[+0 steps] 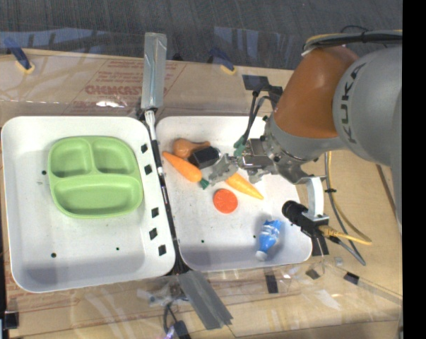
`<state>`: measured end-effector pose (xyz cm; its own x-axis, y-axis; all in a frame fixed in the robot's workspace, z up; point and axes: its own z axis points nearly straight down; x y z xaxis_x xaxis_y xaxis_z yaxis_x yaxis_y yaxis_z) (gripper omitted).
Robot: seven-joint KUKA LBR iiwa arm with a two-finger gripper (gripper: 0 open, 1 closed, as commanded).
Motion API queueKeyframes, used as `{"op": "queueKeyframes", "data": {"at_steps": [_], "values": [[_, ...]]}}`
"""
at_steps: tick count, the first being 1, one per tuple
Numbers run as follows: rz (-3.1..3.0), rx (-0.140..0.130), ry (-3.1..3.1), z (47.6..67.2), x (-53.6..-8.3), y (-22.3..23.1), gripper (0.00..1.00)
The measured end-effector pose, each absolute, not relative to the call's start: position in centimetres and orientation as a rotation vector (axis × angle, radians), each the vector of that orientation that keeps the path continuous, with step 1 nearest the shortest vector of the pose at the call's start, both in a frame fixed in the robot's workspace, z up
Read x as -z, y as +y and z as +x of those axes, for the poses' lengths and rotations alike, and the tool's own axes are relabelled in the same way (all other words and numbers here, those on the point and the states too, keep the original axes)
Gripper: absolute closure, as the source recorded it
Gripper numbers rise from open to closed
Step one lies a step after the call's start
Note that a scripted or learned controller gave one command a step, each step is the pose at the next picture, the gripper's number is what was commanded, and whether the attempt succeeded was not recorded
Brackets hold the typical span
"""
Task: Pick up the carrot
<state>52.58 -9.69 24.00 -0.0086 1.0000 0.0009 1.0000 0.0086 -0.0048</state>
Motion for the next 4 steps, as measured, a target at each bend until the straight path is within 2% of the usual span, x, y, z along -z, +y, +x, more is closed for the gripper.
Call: {"op": "queueKeyframes", "data": {"at_steps": [1,2,3,4], "values": [[-2.633,-0.007,-1.707,60.1,-17.0,-9.1,0.00],[-2.780,0.029,-1.482,60.0,-10.2,-9.0,0.00],[-2.776,0.034,-1.489,60.1,-11.5,-9.0,1.00],[-2.718,-0.002,-1.571,58.5,-19.2,-7.9,1.00]]}}
